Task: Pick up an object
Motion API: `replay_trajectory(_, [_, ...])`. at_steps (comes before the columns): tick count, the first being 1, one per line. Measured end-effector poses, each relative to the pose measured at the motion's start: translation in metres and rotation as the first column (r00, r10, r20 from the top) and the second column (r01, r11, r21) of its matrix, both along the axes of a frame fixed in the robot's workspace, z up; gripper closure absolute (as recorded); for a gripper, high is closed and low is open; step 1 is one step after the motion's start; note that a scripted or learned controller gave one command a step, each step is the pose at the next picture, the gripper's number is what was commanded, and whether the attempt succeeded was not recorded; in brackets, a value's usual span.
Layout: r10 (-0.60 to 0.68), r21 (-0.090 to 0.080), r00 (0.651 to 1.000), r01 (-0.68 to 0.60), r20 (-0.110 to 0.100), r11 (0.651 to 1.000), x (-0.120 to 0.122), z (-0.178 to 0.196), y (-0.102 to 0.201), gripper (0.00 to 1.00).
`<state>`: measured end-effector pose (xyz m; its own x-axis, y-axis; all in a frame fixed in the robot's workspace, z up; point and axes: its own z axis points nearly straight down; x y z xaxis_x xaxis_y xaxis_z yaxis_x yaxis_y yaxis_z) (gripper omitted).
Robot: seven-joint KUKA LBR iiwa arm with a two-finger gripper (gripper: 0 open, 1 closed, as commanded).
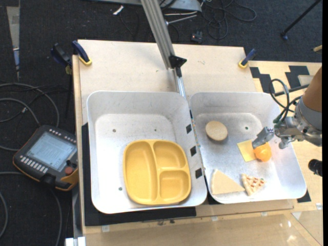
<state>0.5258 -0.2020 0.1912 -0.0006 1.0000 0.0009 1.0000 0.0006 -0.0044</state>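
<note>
Several food items lie in the right bin [287, 186]. They are a round tan biscuit [216, 131], a flat yellow cheese square [246, 150], a small orange fruit [263, 153], a pale wedge [224, 182] and a pizza slice [253, 184]. My gripper [274, 139] reaches in from the right, just above and right of the orange. It is open, with one finger [264, 136] close over the orange and the other [283, 142] further right. Nothing sits between the fingers.
The left bin [102, 137] holds a yellow divided plate [156, 171]. A metal pole [160, 27] slants down to the ridge between the bins. Cables trail from my wrist at the right edge. A teach pendant [47, 158] lies on the floor at left.
</note>
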Motion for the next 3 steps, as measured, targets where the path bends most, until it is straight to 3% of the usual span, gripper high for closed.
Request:
replay_trajectory(2, [-0.001,-0.002,1.0,0.001,0.006,1.0,-0.006,-0.096,0.003,0.0])
replay_trajectory(3, [0.0,-0.002,1.0,0.0,0.009,1.0,-0.005,-0.085,0.004,1.0])
